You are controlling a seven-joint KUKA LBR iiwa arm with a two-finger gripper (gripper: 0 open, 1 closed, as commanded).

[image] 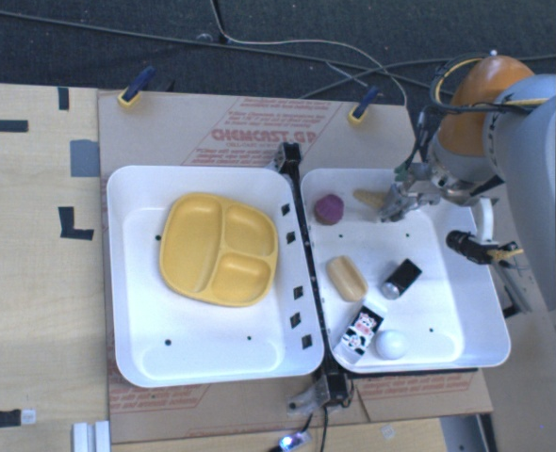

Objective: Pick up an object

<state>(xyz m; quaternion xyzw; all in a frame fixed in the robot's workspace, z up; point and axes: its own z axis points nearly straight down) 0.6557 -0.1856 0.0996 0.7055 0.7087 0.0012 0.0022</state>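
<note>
A: Status chk, pick task. Where's the gripper [398,205]?

B: Low in the right bin [466,342], near its back wall, arm coming in from the right. Tip sits right at a small tan piece [369,197] lying on the bin floor. Looks touching or nearly so; can't tell which from this angle.

A: Jaw opening? Anything held?

B: Can't tell. Tip is small and dark against the wrist hardware, no way to judge the gap, and I see nothing clearly between them. Tan piece appears to lie flat on the floor, not lifted.

A: So nothing picked yet?

B: My read: no. Approach looks done, grasp + lift are left. All objs seem at rest in the bin.

A: Inventory, right bin?

B: Purple ball [329,208] just beside the tan piece, toward the divider. Tan bread-roll shape [347,278] mid-bin. Black block [402,278] to its right. Cow-print carton [363,334] at the front w/ a white ball [390,345] touching or just beside it.

A: Left bin [127,281]?

B: Yellow divided plate [219,249], flat, well apart from the arm. Not in play.

A: Likely target?

B: Tan piece, judging by tip position. It's thin and flat, so pinch could slip. Purple ball is close enough to get nudged.
</note>
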